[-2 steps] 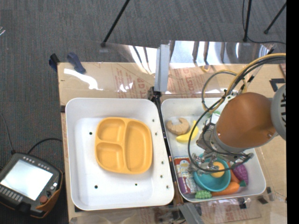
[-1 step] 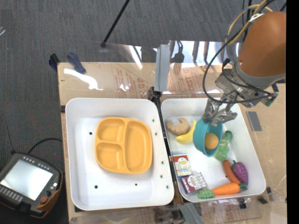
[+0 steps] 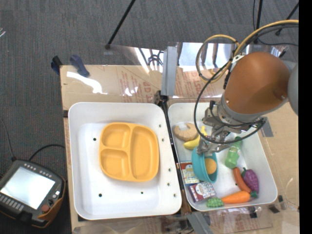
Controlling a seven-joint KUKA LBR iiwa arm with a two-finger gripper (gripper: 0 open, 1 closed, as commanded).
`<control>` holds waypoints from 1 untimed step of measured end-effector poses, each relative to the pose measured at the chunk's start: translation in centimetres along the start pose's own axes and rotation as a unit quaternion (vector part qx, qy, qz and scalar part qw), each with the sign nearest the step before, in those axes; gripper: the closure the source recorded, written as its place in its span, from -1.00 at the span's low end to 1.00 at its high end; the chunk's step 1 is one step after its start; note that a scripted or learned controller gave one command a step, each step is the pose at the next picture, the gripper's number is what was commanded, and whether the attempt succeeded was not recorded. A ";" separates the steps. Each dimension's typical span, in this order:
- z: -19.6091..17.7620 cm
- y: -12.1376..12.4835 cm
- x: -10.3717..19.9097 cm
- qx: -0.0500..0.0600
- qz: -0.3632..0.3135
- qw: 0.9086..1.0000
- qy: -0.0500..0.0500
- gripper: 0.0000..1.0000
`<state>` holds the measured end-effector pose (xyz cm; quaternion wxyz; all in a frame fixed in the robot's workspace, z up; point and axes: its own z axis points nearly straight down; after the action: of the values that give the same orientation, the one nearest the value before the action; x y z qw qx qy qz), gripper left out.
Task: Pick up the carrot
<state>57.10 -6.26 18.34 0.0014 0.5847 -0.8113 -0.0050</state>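
- The arm's orange band (image 3: 257,82) sits nearest the lens, above the right bin (image 3: 269,172).
- The left bin (image 3: 80,169) holds a yellow divided plate (image 3: 129,151), with bare white floor all around it.
- The tool (image 3: 213,141) hangs over a teal cup (image 3: 201,165); whether it is apart or together, I cannot tell.
- The carrot (image 3: 235,197) lies near the right bin's front edge, touching a green-leafed end, beside purple grapes (image 3: 251,180).
- A small carton (image 3: 202,191) bears print too small to read.

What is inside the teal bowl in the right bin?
The teal bowl holds a round orange-yellow thing, maybe a toy fruit. The pincer hangs over the bowl's upper rim, so whatever lies under it is covered.
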 end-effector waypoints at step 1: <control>-0.2 1.1 1.9 0.002 -0.199 0.980 0.000 1.00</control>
<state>55.50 -7.71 18.57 -0.0004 0.7344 -0.6788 -0.0039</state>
